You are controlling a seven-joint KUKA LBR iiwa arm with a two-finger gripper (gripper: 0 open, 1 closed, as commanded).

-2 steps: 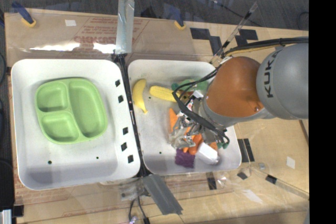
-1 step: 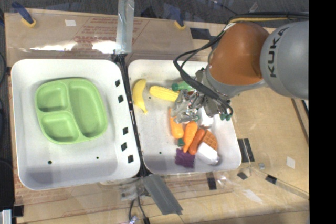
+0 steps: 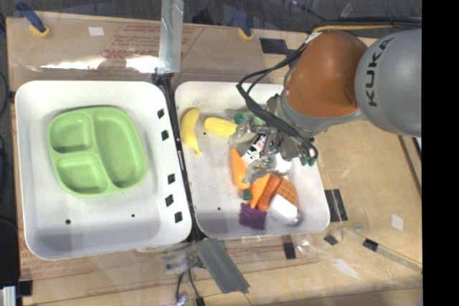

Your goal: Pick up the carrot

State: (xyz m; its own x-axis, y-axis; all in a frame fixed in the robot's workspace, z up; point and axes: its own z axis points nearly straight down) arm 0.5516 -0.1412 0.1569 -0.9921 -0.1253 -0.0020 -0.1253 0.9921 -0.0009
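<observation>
While the carrot lies loose in the right bin (image 3: 315, 215), I count this as the approach step: nothing is lifted.

Nearest the front wall: a purple piece (image 3: 251, 216) and a white block (image 3: 284, 211), close together. Just behind them, a tan waffle-like piece (image 3: 288, 190) and a slanted orange stick (image 3: 267, 192) that touches it.

Next back, the carrot (image 3: 239, 167) as I read it: long, orange, lying roughly front to back, with a bit of green at its near end. The slanted stick could be a second one; I can't settle that.

My gripper (image 3: 262, 151) hangs just beside the carrot, on its right, low over the clutter. Whether it is wide or narrow I cannot tell; cables and wrist hardware muddle it. Nothing visibly held.

Farther back: corn cob (image 3: 219, 127), then a banana (image 3: 190, 129) near the left wall. Both stand apart from the carrot.

The left bin (image 3: 29, 104) holds a green divided plate (image 3: 97, 150).

Next move, my judgement: shift a little left to centre over the carrot, turn to straddle it across its width, descend, close, lift. Risk: catching the slanted stick along with it.
</observation>
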